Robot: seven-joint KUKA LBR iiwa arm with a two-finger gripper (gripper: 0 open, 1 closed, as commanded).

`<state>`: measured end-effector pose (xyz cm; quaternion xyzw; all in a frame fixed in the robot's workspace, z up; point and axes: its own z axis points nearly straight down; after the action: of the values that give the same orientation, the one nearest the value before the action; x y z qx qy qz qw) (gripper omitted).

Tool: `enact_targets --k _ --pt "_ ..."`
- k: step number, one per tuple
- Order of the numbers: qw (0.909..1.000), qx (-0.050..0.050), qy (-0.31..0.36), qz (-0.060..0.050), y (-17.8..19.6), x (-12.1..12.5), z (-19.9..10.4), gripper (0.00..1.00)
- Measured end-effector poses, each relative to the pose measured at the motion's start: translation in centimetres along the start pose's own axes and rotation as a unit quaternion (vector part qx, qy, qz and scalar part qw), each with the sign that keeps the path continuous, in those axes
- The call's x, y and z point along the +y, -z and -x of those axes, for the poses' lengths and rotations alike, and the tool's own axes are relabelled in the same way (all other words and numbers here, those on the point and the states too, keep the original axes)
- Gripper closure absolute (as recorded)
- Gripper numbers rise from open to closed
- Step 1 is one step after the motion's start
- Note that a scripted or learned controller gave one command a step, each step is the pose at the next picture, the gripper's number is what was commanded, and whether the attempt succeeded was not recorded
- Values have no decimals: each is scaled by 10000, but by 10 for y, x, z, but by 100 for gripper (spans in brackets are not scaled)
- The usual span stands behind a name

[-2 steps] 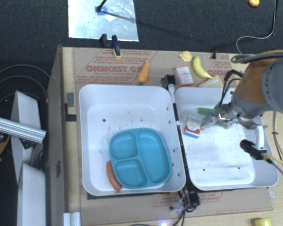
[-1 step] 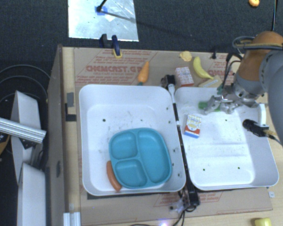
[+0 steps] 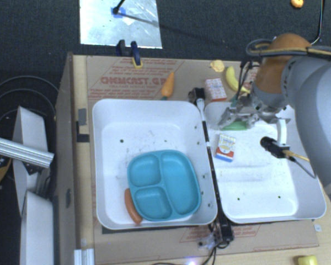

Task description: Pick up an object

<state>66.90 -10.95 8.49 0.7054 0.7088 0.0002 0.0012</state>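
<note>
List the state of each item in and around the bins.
blue divided plate: flat, right way up, in the left bin.
orange sausage: lying beside the plate, same bin.
small carton: lying flat in the right bin.
green object: in the right bin, partly hidden beneath the gripper.
gripper: low over the green object.
carrot: lying on the bench behind the left bin.
banana: lying behind the right bin.
</note>
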Motion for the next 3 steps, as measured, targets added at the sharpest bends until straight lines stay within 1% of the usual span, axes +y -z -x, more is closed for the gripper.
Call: enact_targets --k 1,2,3 --pt "10000 4 0 1 0 0 0 0" --pt "10000 2 2 0 0 0 -10 0" --pt "10000 4 -32 -19 0 -65 29 0"
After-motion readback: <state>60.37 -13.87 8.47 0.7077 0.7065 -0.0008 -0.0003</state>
